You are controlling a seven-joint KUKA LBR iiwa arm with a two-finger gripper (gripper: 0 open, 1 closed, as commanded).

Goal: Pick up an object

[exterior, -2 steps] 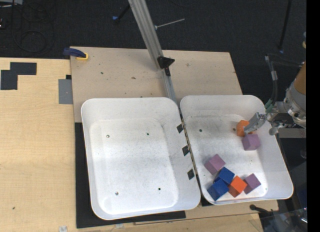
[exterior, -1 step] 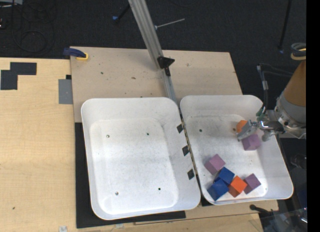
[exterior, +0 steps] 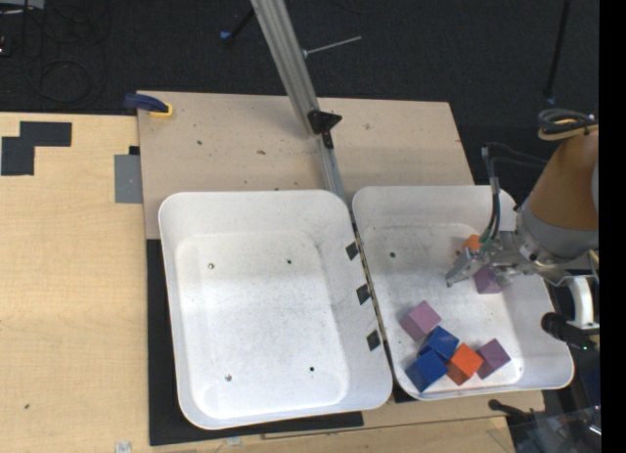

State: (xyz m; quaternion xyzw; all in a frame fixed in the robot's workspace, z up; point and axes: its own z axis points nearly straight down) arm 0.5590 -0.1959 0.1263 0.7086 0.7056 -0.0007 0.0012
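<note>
My gripper (exterior: 476, 270) hangs over the right side of the right bin (exterior: 416, 221), with the arm coming in from the right. A small purple block (exterior: 487, 284) lies directly at the gripper's tip, partly covered by it. I cannot tell whether the block is gripped or only beside the tip. A small orange piece (exterior: 473, 243) shows just behind the gripper. Near the bin's front lie a lilac block (exterior: 422, 319), two blue blocks (exterior: 441, 341) (exterior: 425, 370), an orange block (exterior: 465, 363) and another purple block (exterior: 494, 355), clustered together.
The left bin (exterior: 254, 304) sits beside the right one, with black clips (exterior: 363, 294) along the shared rim. A slanted aluminium bar (exterior: 290, 60) rises behind the bins. Cables and a white fitting (exterior: 585, 301) crowd the right edge.
</note>
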